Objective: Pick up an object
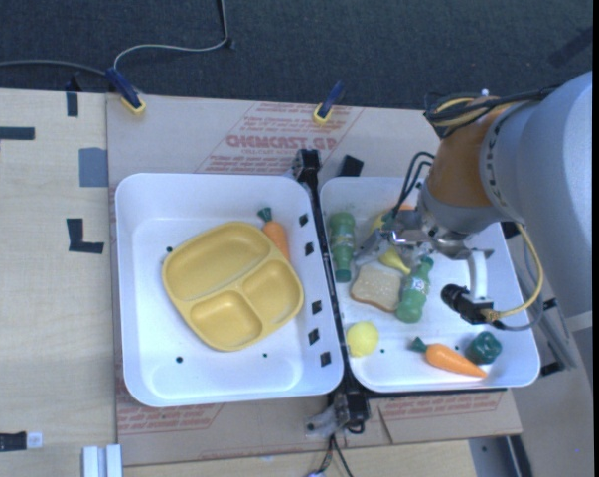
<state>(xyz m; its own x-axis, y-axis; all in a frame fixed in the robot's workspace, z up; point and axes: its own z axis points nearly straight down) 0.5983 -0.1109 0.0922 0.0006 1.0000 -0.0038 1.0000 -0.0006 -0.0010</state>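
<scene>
Pincer (406, 238) hangs low in the right bin (513, 371); we cannot tell how it is set. Just below it we see a yellow banana (392, 260), a bread slice (376, 287) and a green bottle (413, 291). Farther from the pincer lie a lemon (362, 339) and a carrot (450, 359).

The right bin (523, 366) holds most of the objects: a green bottle (340, 243) lying along its left wall, a slice of bread (376, 287) beside it, a second green bottle (414, 293) tilted just right of the bread, a yellow lemon (363, 339), a carrot (448, 358) and a dark green pepper (484, 347) near the front. Another carrot (275, 235) lies in the left bin (140, 266), touching the yellow divided plate (231, 284).
</scene>
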